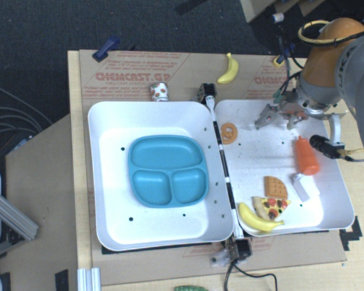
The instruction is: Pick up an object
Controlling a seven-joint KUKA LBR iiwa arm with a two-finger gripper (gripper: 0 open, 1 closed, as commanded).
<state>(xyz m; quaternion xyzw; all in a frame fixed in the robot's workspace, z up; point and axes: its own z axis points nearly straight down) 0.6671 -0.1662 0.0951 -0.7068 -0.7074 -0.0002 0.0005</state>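
Arm hovering over the far end of the right bin, jaws spread and grasping nothing.

Nearest, a banana (258, 219) and a pizza slice (273, 207) are crowding the right bin (337, 214) at 6 o'clock, a waffle (276, 187) just beyond; an orange bottle (306, 156) is lying at 3 o'clock, a pretzel (229, 133) at 9 o'clock, leaving the middle floor open. The left bin (103, 180) is holding a blue divided plate (168, 169). At 12 o'clock the gripper (278, 115) is pointing down, touching none of them. A second banana (229, 71) is resting on the tabletop (133, 77) beyond.
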